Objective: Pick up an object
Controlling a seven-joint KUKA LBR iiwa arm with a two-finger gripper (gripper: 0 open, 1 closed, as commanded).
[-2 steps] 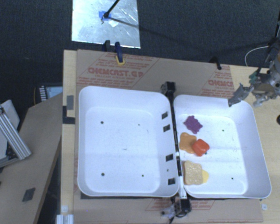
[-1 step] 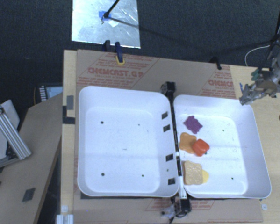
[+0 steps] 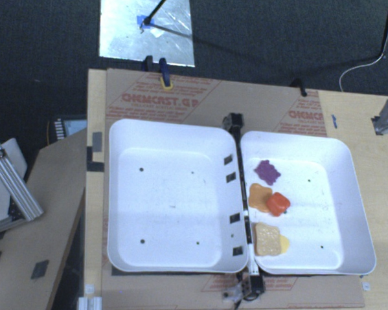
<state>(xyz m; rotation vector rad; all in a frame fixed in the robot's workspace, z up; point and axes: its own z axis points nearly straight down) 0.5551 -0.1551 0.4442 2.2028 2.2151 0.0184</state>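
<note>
Tan bench (image 3: pixel 62 196) under two white bins. Left bin (image 3: pixel 127 131) bare inside. Hugging right bin's (image 3: pixel 351 192) left wall: purple piece (image 3: pixel 267 170), orange piece (image 3: pixel 260 197) touching red piece (image 3: pixel 278 203), tan slice (image 3: pixel 267 240). Open floor rightward. Gripper (image 3: pixel 387 119) at frame's right edge, finger state impossible to tell.

A lab or test bench here, not a home: two shallow white bins (image 3: pixel 175 134) sit side by side on a printed cardboard sheet (image 3: pixel 203 96) over a plain wooden bench (image 3: pixel 376 138), joined by black clips along the seam. Dark carpet (image 3: pixel 265 32) runs behind, with a shiny metal plate (image 3: pixel 147 25) lying on it and a loose white cable (image 3: pixel 364 59) trailing across, and an aluminium frame rail (image 3: pixel 11 180) leans in at the left edge
</note>
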